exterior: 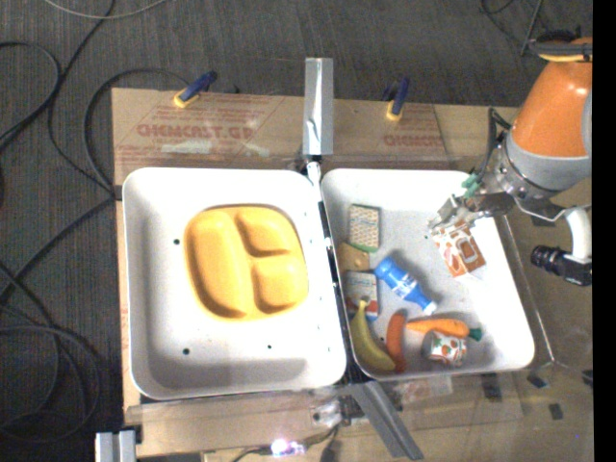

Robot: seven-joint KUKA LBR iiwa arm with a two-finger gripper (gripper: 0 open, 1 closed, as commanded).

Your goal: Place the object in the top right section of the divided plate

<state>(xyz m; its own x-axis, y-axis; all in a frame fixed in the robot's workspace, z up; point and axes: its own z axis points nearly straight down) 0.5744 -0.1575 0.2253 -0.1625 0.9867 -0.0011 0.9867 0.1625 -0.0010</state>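
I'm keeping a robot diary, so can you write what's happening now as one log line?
gripper: at right bin, touching orange-white carton | grip: unclear | yellow divided plate: left bin, no item | step: pick pending

faint red print on cardboard sheet (217,133) behind bins, possibly "CHEMCAST", rest too blurred, item labels unreadable

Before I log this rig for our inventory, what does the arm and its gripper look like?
The arm enters from the right: a rounded orange band above a grey wrist section. Below it sits a grey-and-dark gripper with small greenish details near the wrist. A black cylindrical part juts out beside a white link.
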